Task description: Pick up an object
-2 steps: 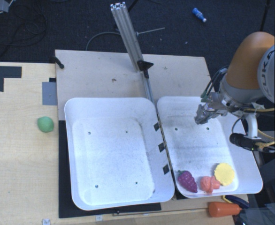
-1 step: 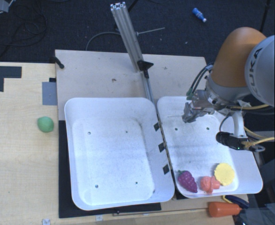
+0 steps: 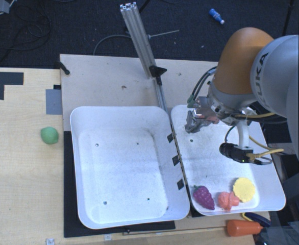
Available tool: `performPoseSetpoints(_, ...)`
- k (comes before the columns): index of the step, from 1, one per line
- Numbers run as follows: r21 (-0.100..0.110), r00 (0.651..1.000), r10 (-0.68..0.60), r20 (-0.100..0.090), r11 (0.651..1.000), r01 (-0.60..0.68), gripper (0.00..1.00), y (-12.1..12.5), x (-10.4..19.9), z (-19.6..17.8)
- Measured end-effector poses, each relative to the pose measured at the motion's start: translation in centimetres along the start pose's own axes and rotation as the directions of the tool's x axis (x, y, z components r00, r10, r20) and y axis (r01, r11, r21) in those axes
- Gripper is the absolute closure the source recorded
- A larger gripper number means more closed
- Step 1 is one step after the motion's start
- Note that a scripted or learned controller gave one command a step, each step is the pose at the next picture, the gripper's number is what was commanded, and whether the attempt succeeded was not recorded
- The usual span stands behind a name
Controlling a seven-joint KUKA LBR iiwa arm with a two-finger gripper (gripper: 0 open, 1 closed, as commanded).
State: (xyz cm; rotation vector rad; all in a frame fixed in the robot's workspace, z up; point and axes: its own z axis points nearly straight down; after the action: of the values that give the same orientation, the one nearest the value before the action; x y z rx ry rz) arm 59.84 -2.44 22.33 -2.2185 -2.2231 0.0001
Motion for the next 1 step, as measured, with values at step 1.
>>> performPoseSetpoints(1, 0.000, 1.000, -0.002, 0.000, 1.000, 0.002, 1.00, -0.89, 5.74, -0.95)
